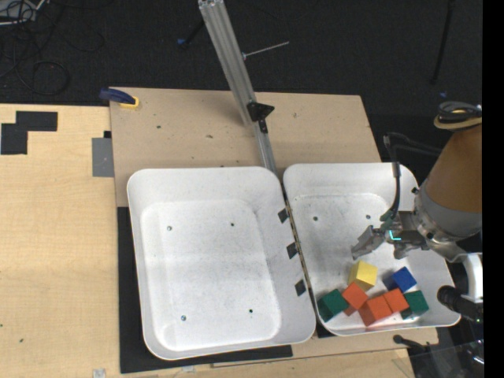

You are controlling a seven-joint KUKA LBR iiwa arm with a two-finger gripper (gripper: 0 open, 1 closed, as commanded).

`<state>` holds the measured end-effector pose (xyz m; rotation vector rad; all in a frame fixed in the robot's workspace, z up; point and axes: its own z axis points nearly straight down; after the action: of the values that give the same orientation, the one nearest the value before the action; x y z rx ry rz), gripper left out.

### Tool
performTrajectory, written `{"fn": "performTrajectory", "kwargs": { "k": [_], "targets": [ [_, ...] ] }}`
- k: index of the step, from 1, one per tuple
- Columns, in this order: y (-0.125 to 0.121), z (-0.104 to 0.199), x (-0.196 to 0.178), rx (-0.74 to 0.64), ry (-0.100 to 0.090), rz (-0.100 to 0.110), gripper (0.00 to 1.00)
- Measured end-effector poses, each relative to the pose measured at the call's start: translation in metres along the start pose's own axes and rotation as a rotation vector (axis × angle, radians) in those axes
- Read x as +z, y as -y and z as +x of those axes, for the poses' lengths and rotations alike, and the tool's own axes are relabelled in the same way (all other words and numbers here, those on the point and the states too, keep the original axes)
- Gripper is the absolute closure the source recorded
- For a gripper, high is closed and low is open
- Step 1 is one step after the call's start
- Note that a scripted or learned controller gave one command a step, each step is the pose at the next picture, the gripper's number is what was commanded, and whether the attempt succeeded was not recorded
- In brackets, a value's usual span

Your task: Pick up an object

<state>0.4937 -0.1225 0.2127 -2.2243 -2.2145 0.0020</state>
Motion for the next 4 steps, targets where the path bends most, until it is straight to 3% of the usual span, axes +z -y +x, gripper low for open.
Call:
{"fn": "performTrajectory", "kwargs": {
  "k": [1, 2, 3, 4],
  "targets": [
    [-0.001, -0.002, 0.044, -0.003, -0.001, 0.006, 0.00],
    [-0.007, -0.009, 0.099, 0.001, 0.015, -0.020, 0.00],
    [-0.008, -0.008, 0.119, -0.004, -0.004, 0.000, 0.00],
    [-0.008, -0.009, 0.110, 0.003, -0.004, 0.000, 1.00]
  ]
}}
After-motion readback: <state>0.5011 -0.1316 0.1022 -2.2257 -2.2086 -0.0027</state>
